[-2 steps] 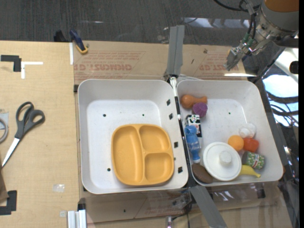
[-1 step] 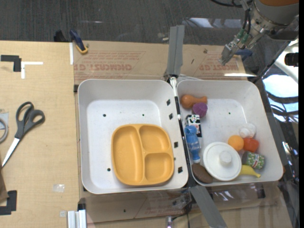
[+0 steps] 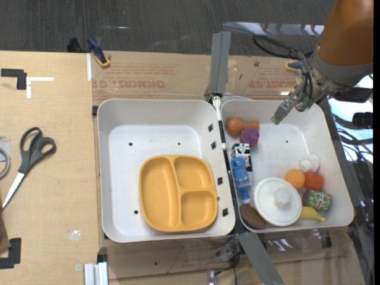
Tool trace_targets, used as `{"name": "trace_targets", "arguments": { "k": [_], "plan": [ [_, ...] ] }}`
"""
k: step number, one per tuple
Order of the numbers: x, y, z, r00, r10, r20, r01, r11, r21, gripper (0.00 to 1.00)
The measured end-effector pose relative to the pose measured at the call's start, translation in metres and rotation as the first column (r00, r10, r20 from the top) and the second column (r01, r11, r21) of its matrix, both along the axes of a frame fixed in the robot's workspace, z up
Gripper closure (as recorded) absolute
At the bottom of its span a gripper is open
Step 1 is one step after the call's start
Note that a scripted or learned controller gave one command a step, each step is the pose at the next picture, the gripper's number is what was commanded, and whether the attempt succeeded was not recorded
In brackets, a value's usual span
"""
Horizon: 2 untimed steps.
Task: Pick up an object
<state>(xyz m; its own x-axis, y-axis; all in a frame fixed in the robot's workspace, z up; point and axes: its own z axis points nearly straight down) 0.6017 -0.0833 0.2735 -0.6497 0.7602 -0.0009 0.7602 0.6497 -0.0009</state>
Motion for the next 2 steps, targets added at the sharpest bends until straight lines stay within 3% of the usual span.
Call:
{"name": "trace_targets", "arguments": {
  "k": [1,2],
  "plan": [
    [0.0405,-0.0097,0.0540,0.949,-0.314,0.003,0.314,0.949,-0.001,1.00],
    [0.0413,-0.0098,0.0632,0.950,-0.311,0.005,0.311,0.950,-0.002,1.00]
  ]
}}
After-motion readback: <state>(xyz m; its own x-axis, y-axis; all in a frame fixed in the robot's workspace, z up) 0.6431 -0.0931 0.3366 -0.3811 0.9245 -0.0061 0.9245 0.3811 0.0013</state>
